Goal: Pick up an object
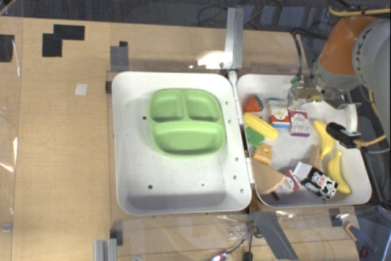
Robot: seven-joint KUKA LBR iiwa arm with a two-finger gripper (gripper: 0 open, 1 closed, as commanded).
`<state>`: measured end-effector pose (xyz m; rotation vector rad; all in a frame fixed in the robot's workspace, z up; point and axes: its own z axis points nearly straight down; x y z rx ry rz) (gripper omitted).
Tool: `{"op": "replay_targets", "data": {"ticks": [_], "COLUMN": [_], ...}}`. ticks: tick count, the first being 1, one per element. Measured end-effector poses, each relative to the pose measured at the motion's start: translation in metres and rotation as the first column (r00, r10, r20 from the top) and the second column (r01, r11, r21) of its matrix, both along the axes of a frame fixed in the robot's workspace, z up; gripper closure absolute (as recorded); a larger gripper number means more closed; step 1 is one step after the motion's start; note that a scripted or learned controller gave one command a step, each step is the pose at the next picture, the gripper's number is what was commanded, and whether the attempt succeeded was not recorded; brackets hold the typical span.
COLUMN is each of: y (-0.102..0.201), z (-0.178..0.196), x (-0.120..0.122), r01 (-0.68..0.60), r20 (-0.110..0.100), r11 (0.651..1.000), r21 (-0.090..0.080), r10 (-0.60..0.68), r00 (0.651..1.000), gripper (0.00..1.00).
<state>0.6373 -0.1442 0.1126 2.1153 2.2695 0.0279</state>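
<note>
The right bin [360, 189] holds several toy items. Among them are a yellow corn cob [260, 126], an orange-red piece [253, 104], two small boxes [279, 113] [299, 123], yellow bananas [330, 153], a tan wedge [263, 154] and a black-and-white item [321, 183]. My gripper [302, 92] hangs over the back of this bin, just above and right of the small boxes, under the grey arm with its orange band [341, 46]. Nothing visibly sits in its grasp.
The left bin [131, 150] holds a green divided plate [186, 121]. A metal divider post [234, 40] stands between the bins at the back. Cables run behind the right bin. The wooden bench [55, 150] spreads to the left.
</note>
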Motion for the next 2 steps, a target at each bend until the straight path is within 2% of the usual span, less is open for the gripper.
{"op": "replay_targets", "data": {"ticks": [1,2], "y": [0.0,0.001], "z": [0.0,0.013], "x": [0.0,0.002], "r01": [-0.001,-0.007], "r20": [0.0,0.007], "r11": [1.0,1.0], "r21": [0.0,-0.002], "r10": [0.001,0.007], "r00": [1.0,1.0], "gripper": [0.0,1.0]}}
